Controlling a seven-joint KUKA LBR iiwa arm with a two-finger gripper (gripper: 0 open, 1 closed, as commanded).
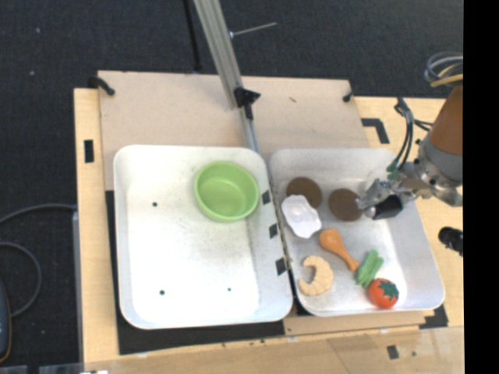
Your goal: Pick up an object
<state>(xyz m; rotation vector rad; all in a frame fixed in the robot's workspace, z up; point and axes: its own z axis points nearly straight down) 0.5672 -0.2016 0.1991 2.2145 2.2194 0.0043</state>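
The right bin [413, 244] holds two brown discs [303, 190] [344, 204], a white lump [301, 215], an orange drumstick-shaped piece [338, 247], a green piece [369, 266], a red tomato-like ball [383, 292] and a tan croissant-shaped piece [316, 275]. My gripper [378, 204] hangs over the right bin's upper right part, just right of the second brown disc. Its dark fingers look spread, with nothing between them.
A green bowl [226, 192] sits in the left bin [156, 248] near its upper right corner. A slanted metal pole [222, 45] rises behind the bins. The arm [444, 142] comes in over the right edge of the bench.
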